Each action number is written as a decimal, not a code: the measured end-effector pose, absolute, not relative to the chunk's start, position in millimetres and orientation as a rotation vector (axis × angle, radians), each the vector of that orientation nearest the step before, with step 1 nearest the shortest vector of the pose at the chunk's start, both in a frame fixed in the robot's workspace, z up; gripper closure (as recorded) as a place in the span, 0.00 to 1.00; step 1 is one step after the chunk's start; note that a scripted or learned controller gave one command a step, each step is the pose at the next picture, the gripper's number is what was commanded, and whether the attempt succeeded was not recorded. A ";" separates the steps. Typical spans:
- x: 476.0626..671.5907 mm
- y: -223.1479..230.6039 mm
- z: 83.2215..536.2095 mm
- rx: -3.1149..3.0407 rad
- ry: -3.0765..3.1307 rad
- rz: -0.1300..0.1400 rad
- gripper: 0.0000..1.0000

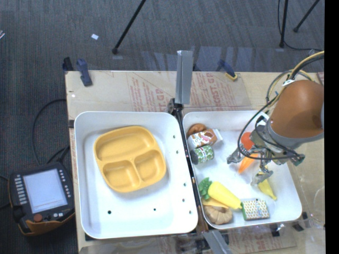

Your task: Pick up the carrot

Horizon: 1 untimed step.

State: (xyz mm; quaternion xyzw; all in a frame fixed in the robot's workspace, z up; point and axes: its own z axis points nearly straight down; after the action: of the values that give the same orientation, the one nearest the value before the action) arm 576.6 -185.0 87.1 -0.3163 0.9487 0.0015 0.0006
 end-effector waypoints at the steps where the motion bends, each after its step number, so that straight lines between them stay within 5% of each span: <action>1: 577.9 -182.9 97.2 -0.994 2.976 0.007 1.00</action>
State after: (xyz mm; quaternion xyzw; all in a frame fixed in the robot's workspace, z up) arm 577.9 -182.9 97.2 -0.3167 0.9485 0.0024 0.0021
